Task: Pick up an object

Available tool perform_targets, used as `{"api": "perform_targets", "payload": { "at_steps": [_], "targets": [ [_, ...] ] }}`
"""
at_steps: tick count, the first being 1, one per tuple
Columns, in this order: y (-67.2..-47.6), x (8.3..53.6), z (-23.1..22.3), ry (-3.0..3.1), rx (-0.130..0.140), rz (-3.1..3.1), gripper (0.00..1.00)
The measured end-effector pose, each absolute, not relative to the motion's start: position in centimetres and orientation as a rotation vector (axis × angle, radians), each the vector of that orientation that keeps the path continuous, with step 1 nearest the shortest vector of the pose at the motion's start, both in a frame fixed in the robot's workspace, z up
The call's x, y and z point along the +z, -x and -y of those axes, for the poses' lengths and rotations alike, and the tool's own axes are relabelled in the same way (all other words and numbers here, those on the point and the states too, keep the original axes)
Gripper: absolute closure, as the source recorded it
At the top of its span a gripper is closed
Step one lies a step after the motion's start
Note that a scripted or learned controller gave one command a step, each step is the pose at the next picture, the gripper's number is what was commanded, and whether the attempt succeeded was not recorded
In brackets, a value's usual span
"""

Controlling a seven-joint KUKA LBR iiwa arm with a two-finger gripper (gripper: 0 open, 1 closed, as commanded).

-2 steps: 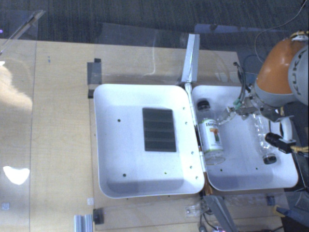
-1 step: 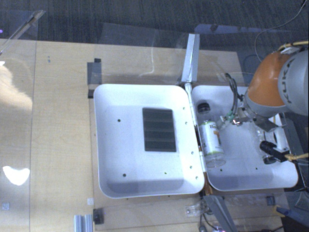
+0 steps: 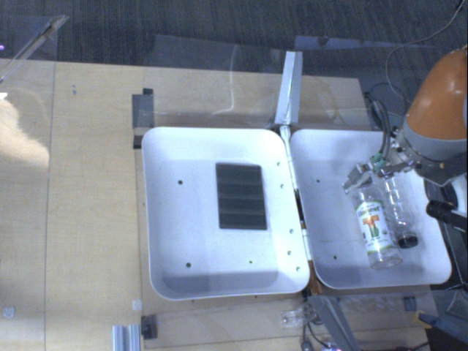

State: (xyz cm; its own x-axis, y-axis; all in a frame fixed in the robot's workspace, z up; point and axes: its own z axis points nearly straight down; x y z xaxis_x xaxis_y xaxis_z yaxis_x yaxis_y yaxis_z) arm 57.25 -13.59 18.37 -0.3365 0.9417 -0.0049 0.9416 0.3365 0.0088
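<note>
**Arm hanging over right bin, bottles lying below**

Looking down on two white bins side by side on a wooden bench (image 3: 80,218). Left bin (image 3: 168,269) holding a dark ribbed pad (image 3: 241,196), lying flat near the middle, long side running away from the camera. Right bin (image 3: 329,262) holding two bottles close together toward its right half. Nearer one, a clear bottle with a white, orange and green label (image 3: 374,229), lying on its side, lengthwise toward the front rim. Second bottle (image 3: 398,210), clear with a dark cap, lying just beside the first on the right, seemingly touching it along the length.

Reaching in from the right: arm (image 3: 439,115), orange band showing above the grey wrist. Gripper (image 3: 374,168) hanging over the upper ends of both bottles, just above or against them; contact impossible to judge. Metal parts blurring together at the tip, so opening of the jaws impossible to tell, and nothing seen between them.

A metal bar (image 3: 289,86) standing behind the gap between the bins.
</note>
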Motion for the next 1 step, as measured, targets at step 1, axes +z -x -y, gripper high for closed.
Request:
{"api": "perform_targets", "payload": {
  "at_steps": [1],
  "targets": [
    [-57.98,20.35,13.38,-1.896,0.005,-2.498,0.0]
  ]
}}
